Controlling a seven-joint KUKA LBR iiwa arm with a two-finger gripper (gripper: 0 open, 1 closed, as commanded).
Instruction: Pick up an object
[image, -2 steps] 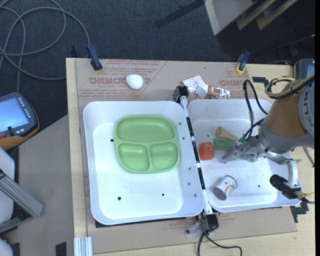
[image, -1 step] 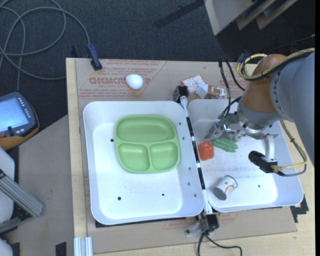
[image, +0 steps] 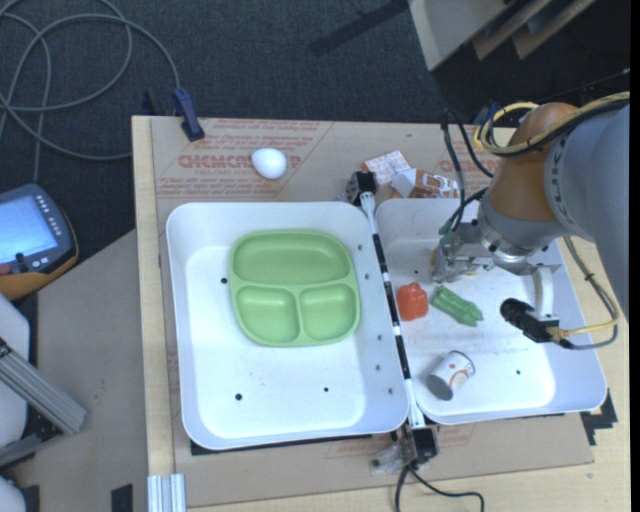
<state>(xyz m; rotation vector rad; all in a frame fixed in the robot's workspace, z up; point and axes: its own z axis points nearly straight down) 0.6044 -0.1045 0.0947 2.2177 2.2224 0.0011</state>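
In the right bin, right of centre in the frame, a small red object is lying against the bin's left wall, with a green object just beside it on the right. A grey and white cup is lying on its side below them. The gripper is hanging above the red and green pieces; whether its claw is wide or narrow cannot be told. The left bin is holding a green divided tray. Beyond the bins, a white ball is sitting at upper centre, and crumpled packets are lying by the top of the right bin.
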